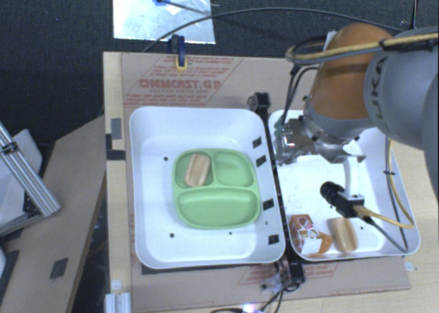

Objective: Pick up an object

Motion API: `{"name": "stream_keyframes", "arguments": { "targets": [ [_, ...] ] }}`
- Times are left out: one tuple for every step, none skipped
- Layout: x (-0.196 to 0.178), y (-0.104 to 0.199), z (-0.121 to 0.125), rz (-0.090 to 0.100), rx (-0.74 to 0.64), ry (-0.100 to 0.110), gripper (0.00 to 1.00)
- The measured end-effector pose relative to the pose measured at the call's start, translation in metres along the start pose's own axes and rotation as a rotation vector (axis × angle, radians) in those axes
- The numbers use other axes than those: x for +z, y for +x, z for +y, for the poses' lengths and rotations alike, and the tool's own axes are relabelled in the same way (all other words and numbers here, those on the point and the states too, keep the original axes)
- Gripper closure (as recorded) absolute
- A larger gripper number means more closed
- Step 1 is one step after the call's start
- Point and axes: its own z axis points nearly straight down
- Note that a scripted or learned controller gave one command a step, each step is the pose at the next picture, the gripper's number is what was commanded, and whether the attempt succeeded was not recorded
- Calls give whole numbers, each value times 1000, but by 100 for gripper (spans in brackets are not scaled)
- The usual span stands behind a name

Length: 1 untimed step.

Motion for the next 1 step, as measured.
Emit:
{"name": "stream_keyframes", "arguments": {
  "targets": [
    [-3,52,8,1,0,-2,100]
  ]
}}
